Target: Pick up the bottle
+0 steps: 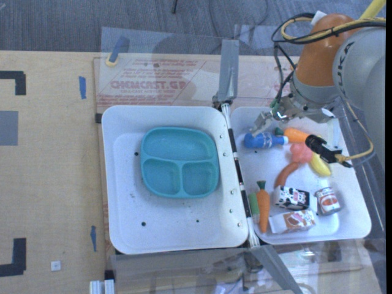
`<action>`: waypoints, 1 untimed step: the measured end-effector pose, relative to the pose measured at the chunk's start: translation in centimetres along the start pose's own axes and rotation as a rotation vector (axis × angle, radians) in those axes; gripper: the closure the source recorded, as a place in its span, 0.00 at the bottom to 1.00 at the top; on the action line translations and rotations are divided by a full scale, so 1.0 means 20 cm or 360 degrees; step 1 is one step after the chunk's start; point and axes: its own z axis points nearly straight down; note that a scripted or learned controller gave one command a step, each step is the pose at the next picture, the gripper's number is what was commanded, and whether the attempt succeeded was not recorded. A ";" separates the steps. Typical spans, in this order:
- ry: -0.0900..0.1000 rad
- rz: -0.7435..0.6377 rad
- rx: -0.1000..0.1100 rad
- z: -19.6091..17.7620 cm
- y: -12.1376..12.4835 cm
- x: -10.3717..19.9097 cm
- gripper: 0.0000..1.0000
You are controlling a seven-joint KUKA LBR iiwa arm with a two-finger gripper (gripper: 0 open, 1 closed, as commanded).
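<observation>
Bottle point(264, 141) first: it is blue with a white part near one end, and it lies on its side near the top left of the right bin point(355, 225); the gripper point(267, 122) hangs just above it, at the end of the grey arm point(361, 60) with the orange band point(321, 48); one finger tip is close to the bottle's top side, but the bottle is not between the fingers; how wide the fingers are I cannot tell; just right of the bottle lies an orange thing point(295, 135); a pink toy point(300, 155) and a yellow banana point(321, 164) sit beside it; lower down are a carrot point(263, 208), a small black and white box point(290, 197), a small can point(327, 201) and a flat packet point(294, 221); the left bin point(122, 225) holds a teal plate point(180, 162) with three parts; both bins sit side by side on a wooden bench point(43, 195)
</observation>
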 end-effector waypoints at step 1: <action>-0.0008 0.0028 -0.0056 0.07 -0.10 0.03 0.00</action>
